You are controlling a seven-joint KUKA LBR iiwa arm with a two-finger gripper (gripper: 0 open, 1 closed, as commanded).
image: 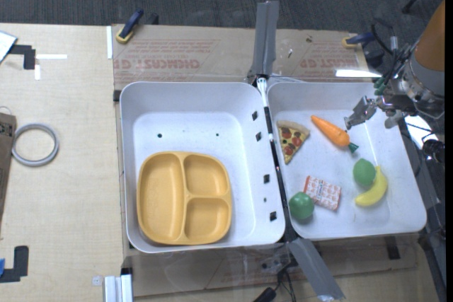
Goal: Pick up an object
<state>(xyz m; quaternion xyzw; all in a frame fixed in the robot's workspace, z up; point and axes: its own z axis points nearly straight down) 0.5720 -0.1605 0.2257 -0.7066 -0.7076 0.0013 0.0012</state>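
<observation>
Camera view: gripper (pixel 365 112) spread open, holding nothing, above carrot (pixel 331 131); cardboard (pixel 182 61) lettering too faint to read.

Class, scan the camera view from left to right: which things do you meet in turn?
Tape ring → yellow divided plate → pizza slice → carrot → banana → end effector

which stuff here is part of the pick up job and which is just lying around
Part of the job:
- gripper, above the right bin
- carrot
- pizza slice
- banana
- green fruit by the banana
- green ball
- small red packet

Just lying about:
- yellow divided plate in the left bin
- tape roll on the bench
- blue clamp
</observation>
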